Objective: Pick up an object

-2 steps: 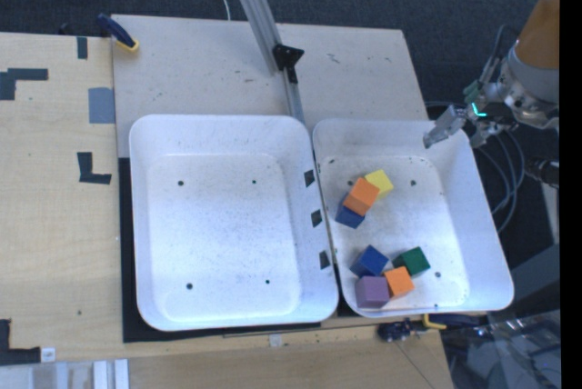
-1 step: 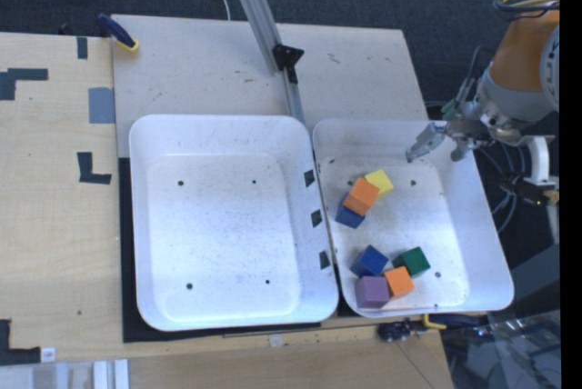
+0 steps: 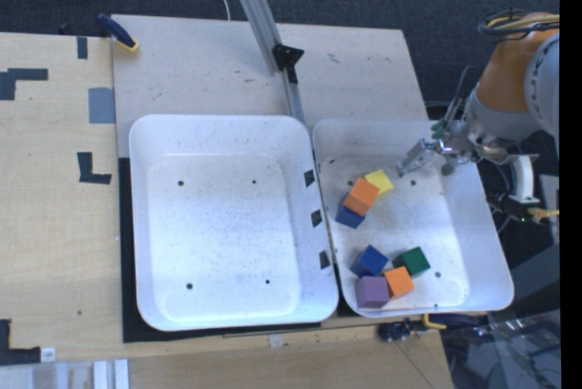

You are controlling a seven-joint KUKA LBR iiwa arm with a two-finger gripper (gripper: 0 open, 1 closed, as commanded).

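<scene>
Purple block (image 3: 371,291) is crowding orange (image 3: 398,280), blue (image 3: 370,260) and green (image 3: 415,261) cubes, risking a snagged grasp, while the gripper (image 3: 420,156) is hovering empty, its spread impossible to tell.

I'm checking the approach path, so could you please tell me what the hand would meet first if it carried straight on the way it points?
Probably the yellow block: the hand points down-left toward it in the right bin. Its height above the bin is unclear, so this is a judgement.

Bare floor of right bin (image 3: 455,224) between 2 block clusters.
</scene>
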